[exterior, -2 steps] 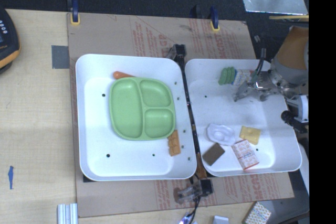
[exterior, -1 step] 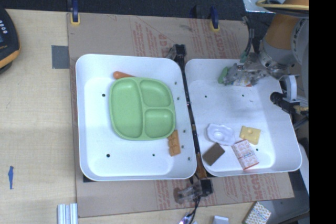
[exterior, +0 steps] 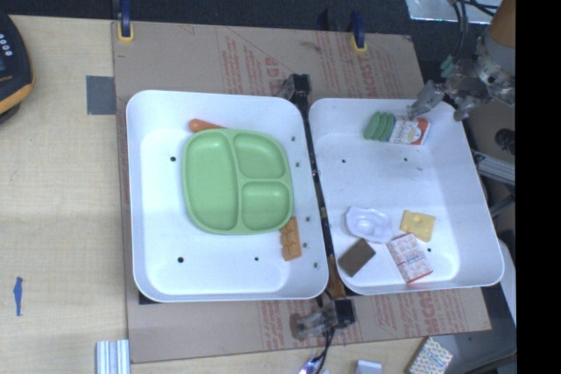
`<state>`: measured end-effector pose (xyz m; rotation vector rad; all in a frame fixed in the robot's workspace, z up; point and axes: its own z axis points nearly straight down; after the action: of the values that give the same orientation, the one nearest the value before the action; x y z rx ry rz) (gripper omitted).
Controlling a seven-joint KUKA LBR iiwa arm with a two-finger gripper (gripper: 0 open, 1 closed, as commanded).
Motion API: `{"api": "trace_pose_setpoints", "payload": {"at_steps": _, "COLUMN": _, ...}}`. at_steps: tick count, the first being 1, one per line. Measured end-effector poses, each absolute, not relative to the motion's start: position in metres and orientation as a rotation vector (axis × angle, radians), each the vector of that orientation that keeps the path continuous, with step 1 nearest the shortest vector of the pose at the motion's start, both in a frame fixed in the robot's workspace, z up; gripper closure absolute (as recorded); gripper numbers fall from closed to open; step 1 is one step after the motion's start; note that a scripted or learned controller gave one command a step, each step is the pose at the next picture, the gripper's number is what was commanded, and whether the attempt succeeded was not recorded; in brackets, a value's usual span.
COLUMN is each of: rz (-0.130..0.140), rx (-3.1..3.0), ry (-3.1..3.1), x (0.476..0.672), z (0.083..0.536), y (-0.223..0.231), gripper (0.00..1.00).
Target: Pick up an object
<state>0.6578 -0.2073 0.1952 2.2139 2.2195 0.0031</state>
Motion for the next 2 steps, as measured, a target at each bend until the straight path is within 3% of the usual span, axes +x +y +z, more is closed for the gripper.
{"api": "trace_pose_setpoints", "payload": {"at_steps": 1, "rz": -0.008, "rx": 2.217, "ry": 2.236, "x": 0.655, "z": 0.115, "y": -0.160, "gripper": 0.00}}
{"api": "trace_pose_setpoints", "payload": {"at_steps": 2, "rz": -0.007, "rx": 2.216, "ry": 2.233, "x": 0.656, "z": 0.090, "y": -0.141, "gripper": 0.00}}
